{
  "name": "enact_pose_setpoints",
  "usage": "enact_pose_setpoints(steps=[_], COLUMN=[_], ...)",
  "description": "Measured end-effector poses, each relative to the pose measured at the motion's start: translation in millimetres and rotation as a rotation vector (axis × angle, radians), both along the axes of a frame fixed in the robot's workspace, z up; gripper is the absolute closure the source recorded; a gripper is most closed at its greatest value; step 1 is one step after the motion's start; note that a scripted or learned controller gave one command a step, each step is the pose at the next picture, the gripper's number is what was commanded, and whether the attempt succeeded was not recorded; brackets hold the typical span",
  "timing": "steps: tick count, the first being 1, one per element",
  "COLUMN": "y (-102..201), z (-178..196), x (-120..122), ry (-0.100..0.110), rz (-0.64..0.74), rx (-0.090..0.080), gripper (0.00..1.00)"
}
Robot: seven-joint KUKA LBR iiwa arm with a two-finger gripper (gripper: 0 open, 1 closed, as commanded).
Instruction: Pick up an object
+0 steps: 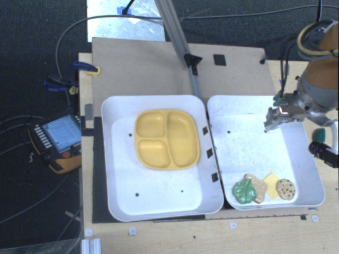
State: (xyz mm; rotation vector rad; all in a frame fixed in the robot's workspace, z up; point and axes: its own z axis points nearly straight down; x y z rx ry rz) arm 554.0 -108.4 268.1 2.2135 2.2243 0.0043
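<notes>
In the right bin, near its front edge, lie several small food items: a green leaf-shaped piece, a tan star-like cookie, a yellow cheese wedge and a round speckled cookie. My gripper hangs over the bin's back right part, well behind these items and apart from them. Nothing shows between its fingers.
The left bin bears a yellow divided plate. A metal pole slants across the back of the bench. A yellow handheld unit and cables lie left of the bench. A green-tipped fitting sticks out at the right edge.
</notes>
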Motion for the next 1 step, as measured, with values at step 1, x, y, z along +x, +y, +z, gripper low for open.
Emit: enact_pose_setpoints(steps=[1], y=[49.7], z=[-15.3], x=[2.6], ry=[0.003], rz=[0.004], rx=[0.002], gripper=[1.00])
